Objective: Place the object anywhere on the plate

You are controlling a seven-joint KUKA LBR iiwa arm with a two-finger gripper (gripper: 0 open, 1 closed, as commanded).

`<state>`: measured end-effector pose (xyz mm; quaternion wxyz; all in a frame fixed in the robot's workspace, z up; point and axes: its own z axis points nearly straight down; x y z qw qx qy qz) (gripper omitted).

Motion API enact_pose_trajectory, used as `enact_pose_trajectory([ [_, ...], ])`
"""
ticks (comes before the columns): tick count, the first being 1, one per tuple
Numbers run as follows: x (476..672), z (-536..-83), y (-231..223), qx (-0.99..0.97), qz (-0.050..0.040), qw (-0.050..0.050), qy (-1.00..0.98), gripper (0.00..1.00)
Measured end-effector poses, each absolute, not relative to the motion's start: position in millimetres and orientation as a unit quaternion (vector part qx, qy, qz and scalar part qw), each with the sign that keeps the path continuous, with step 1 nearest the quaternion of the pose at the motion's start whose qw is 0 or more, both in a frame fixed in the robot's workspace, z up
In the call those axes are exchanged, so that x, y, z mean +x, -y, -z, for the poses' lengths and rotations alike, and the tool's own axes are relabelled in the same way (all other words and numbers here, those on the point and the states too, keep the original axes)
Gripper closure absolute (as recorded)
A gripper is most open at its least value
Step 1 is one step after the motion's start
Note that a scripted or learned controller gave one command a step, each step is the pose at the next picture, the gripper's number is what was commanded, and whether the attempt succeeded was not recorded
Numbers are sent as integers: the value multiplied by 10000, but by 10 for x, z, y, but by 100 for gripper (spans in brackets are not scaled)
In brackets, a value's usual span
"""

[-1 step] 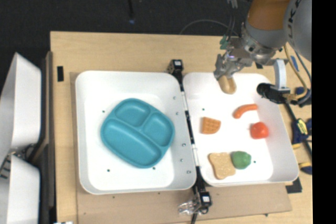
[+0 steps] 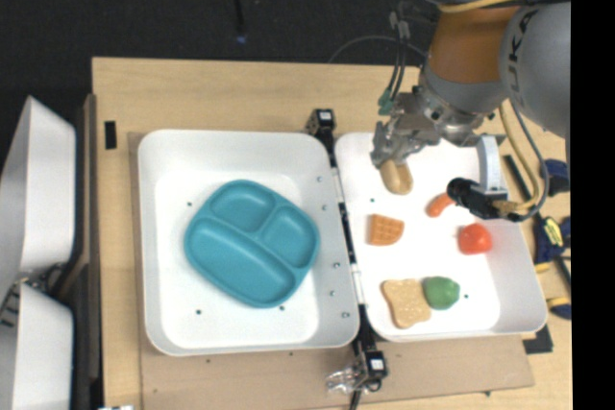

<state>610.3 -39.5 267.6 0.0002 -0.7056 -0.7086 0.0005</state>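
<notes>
Light wood bench [image 2: 240, 82] on a dark floor, two shallow white bins side by side on it. Left bin [image 2: 163, 206] holds a teal sectioned plate [image 2: 252, 242], roughly centred, bare white floor all round it. Right bin [image 2: 509, 293] holds the food items.

Relative to the plate: tan bread roll [image 2: 396, 176] sits to the right and up, across the divider between bins, near the right bin's top-left corner. Gripper [image 2: 394, 152] is directly over the roll, at its top end; cannot tell whether the pincer is clenched, released or grasping it. Grey arm with orange band [image 2: 480, 5] enters from upper right.

Other items right of the plate: waffle piece [image 2: 384, 230] closest, toast slice [image 2: 406, 301] lower right with a green round piece [image 2: 441, 292] touching it, small orange piece [image 2: 439, 205] and red piece [image 2: 474, 239] further right. Black clips [image 2: 320, 121] at the divider's ends.

Plate's three sections are open. The bin rims and divider lie between roll and plate.
</notes>
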Motion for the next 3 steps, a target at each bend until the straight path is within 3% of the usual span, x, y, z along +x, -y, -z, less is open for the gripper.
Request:
enact_pose_trajectory([
  [2,5549,-2520,-618,-7047,-2,9,7095,100],
  [3,5419,-2366,-1120,-7048,-5,3,7094,100],
])
